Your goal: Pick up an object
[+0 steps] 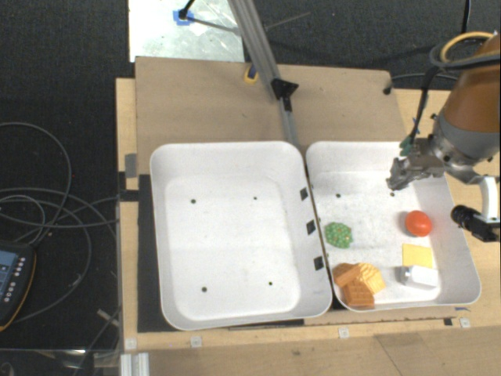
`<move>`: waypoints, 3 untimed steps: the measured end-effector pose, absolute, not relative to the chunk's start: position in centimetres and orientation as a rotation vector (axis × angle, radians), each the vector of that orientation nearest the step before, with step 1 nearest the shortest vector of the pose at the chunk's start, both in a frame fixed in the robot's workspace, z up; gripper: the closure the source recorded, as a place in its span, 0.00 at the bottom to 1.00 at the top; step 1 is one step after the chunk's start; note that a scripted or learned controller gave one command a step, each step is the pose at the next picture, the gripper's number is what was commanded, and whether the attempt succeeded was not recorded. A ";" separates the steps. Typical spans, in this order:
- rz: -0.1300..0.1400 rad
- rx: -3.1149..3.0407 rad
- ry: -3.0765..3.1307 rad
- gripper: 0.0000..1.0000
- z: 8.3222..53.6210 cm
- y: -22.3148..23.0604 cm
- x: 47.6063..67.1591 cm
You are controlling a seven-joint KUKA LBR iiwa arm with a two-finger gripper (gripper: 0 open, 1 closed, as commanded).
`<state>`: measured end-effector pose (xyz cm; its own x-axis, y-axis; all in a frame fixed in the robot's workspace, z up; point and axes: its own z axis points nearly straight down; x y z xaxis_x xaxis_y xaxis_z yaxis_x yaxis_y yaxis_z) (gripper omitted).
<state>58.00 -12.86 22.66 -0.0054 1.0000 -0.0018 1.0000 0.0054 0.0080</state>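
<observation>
Bench, right bin (344, 163): green, orange, yellow objects; gripper (398, 177) finger state unclear.

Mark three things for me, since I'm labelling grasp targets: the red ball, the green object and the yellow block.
red ball (419, 223), camera view, centre of its top.
green object (339, 234), camera view, middle of its surface.
yellow block (417, 255), camera view, centre of its top face.

Four or perhaps five small objects (359, 282) in right bin (344, 163), beside left bin (168, 171).
</observation>
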 end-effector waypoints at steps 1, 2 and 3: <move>0.007 2.210 2.223 1.00 28.1 -12.9 58.2; 0.004 2.210 2.233 1.00 28.3 -7.9 57.6; 0.003 2.211 2.234 1.00 26.7 -2.6 57.4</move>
